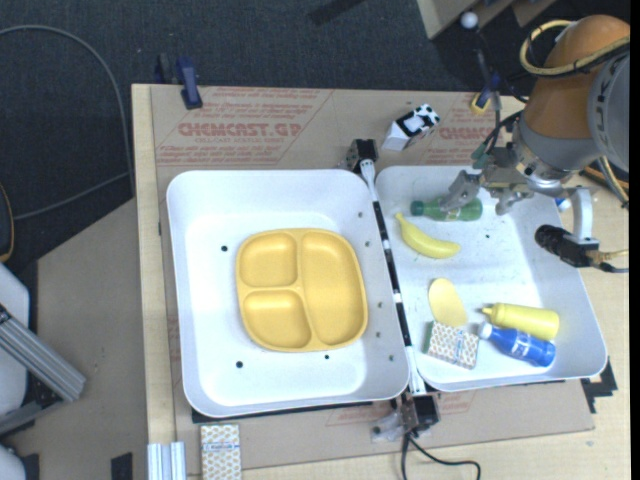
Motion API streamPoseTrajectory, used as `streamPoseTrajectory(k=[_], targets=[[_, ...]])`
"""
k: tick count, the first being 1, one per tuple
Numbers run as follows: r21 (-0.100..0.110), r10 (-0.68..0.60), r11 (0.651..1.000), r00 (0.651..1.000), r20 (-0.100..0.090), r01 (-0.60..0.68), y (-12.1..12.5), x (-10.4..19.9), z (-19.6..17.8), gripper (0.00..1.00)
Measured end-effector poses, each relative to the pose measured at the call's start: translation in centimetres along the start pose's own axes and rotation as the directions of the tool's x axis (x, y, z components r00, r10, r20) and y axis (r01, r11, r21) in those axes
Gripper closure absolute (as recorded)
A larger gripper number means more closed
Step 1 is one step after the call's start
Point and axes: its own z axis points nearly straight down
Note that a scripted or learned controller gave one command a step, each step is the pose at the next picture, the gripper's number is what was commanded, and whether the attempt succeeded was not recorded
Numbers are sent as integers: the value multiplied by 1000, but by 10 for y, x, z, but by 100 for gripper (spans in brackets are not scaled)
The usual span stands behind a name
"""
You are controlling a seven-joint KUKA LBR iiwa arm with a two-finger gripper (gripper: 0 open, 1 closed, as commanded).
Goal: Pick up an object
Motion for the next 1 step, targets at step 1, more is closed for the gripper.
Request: streamPoseTrajectory(k=[1], targets=[[0, -1, 1000, 1000, -1, 1, -34, -80, 72, 0]])
